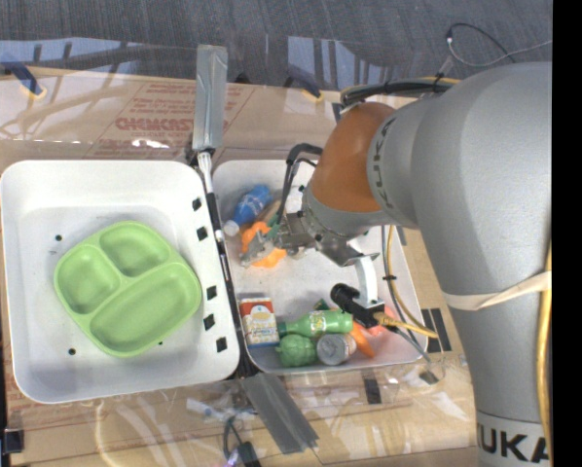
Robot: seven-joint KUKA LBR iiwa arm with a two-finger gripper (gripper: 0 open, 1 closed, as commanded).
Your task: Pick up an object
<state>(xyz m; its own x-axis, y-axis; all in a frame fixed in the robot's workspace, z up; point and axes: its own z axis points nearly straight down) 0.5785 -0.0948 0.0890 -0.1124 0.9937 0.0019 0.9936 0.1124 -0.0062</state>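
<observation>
Seemingly our fingers [272,244] meet the small orange plastic toy [260,242] at ten o'clock; their opening we cannot tell. We judge it light and stiff; take its middle.

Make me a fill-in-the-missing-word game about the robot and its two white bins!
1. The divided plate in the left bin is the colour ____.
2. That plate has ____ compartments.
3. The blue bottle lies in the ____ bin.
4. The green bottle lies beside a small red and white ____.

Missing words: green; three; right; carton
</observation>
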